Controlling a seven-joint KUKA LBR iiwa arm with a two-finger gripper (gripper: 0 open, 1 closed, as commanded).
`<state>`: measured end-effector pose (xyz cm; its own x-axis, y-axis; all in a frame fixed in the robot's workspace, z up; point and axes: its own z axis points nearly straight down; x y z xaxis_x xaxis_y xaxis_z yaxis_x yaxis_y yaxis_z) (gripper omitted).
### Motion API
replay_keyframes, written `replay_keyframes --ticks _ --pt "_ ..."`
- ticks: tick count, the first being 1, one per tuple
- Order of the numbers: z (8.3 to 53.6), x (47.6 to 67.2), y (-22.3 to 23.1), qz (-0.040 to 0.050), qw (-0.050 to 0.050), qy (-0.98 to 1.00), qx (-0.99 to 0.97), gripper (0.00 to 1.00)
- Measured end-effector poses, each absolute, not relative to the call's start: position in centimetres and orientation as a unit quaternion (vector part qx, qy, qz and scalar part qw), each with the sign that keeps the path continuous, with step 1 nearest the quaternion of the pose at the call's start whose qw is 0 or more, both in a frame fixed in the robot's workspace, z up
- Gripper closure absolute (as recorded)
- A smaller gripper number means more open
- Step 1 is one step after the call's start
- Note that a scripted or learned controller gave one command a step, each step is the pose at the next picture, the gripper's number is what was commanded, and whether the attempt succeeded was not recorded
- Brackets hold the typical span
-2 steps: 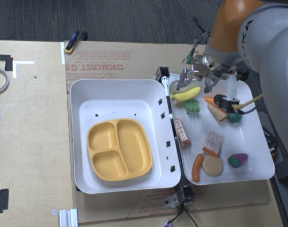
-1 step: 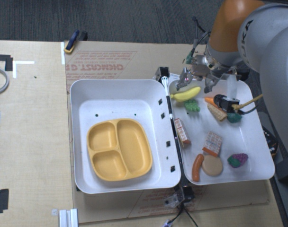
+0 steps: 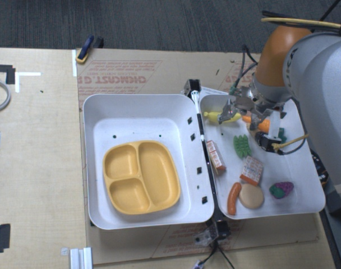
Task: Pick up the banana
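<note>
The banana point(image 3: 213, 116) is a small yellow piece lying near the far left corner of the right bin point(image 3: 305, 198), close to the wall between the two bins. My gripper point(image 3: 232, 114) hangs low over the banana's right end, coming in from the right under the orange-banded wrist point(image 3: 280, 55). The gripper's body hides the banana's right tip, and I cannot make out whether it touches the fruit.
The right bin also holds a green vegetable point(image 3: 242, 145), an orange piece point(image 3: 262, 125), two small boxes point(image 3: 215, 156) point(image 3: 252, 170), a sausage point(image 3: 233, 198), a round bun point(image 3: 252, 196) and a purple-green item point(image 3: 281, 190). The left bin point(image 3: 97, 116) holds a yellow divided plate point(image 3: 141, 176).
</note>
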<state>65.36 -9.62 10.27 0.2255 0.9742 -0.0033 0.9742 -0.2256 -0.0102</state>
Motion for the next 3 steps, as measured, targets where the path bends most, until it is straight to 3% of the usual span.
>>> replay_keyframes --ticks 1,2,3 --pt "11.3 65.5 -9.6 0.0026 0.001 -0.622 -0.783 1.00" --pt "9.7 65.8 -9.5 0.0037 0.004 -0.575 -0.818 1.00" --pt "19.2 63.5 0.2 0.0002 0.000 -0.647 -0.763 1.00"
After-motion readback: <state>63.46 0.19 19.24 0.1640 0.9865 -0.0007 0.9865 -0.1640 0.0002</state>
